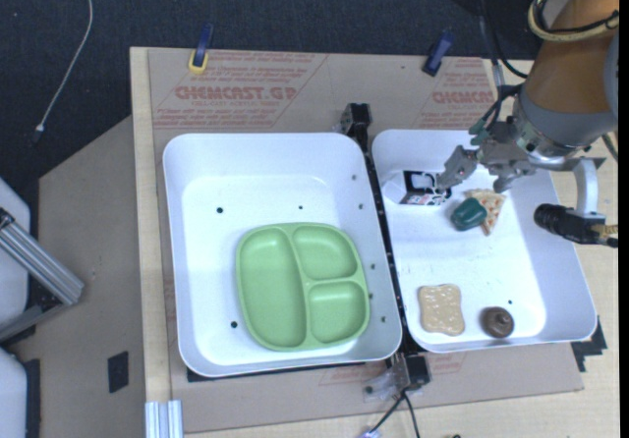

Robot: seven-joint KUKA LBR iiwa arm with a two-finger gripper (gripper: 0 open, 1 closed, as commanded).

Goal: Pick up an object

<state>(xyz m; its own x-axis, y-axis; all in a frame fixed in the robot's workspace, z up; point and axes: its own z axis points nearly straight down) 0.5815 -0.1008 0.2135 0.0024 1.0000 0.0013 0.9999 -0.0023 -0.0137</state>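
Right-hand bin (560, 274): gripper (482, 169) poised over the far half, fingers spread apart and gripping nothing; teal object (469, 215) directly beneath, lying against a tan wedge (488, 206); small black-and-white item (424, 188) just to its left; tan toast slice (441, 309) and brown round piece (498, 321) near the front rim. Left-hand bin (197, 230): green divided plate (301, 285), three compartments.

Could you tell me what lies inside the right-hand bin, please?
The right bin holds a toast slice, a brown doughnut, a green piece and a black-and-white item; the gripper covers more.
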